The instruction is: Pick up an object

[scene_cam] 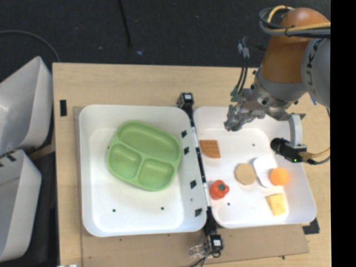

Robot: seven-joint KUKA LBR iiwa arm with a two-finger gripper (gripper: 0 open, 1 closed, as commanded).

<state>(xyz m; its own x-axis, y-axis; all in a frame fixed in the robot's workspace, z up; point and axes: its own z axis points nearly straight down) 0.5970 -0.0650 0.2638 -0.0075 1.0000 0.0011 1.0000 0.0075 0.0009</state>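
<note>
The gripper (236,119) is poised above the right bin (307,202), nothing held; its opening cannot be told. Approach stage is judged; descent onto the cracker (209,148) is required.

A pale wooden bench (133,85) fills the middle of the scene, its light tan top lit evenly with only soft shadows. Beyond its far edge the floor (167,21) is dark, almost black, with a faint speckle like carpet. A thin dark cable (122,15) runs across that floor at a slant toward the far side, and another thin line (30,38) curves at the far left. On the left, beside the bench, stand two white plastic containers (22,149), one nearer and one farther, their rounded rims catching the light. The near edge of the bench meets darkness below.
</note>
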